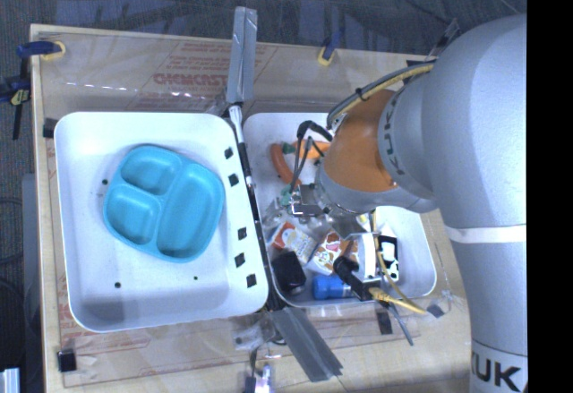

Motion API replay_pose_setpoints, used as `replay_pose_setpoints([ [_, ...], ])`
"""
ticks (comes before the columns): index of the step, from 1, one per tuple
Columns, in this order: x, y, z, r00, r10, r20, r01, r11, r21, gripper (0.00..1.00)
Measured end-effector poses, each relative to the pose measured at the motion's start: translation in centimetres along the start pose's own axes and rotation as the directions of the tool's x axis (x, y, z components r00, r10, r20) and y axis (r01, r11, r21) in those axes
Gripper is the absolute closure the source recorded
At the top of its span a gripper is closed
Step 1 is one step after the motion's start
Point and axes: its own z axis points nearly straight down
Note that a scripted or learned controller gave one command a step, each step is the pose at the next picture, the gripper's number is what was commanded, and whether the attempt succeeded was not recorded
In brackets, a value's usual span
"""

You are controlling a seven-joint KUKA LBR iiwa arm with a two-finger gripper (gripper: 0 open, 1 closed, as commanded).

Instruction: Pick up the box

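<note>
A robotics lab: a grey industrial arm (pixel 466 140) reaches over a plywood desk (pixel 134 69) holding two white bins (pixel 72 230), with clamps (pixel 40 49), cables and grey carpet around.

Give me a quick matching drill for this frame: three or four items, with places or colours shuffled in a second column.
Items:
1. divided plate
2. orange band
3. black object
4. blue object

Descriptions:
A. on the arm, above the right bin
B. light blue, in the left bin
C. near edge of the right bin, right of the black object
D. right bin, near-left corner by the divider

Pairs: 1-B, 2-A, 3-D, 4-C
</note>
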Motion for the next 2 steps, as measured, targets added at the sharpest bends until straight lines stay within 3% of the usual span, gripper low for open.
replay_pose_setpoints([
  [1,0.31,-0.06,-0.81,1.0,-0.008,-0.009,0.008,1.0,0.008,1.0],
  [2,-0.13,-0.07,-0.91,1.0,-0.003,-0.002,0.003,1.0,0.006,0.0],
])
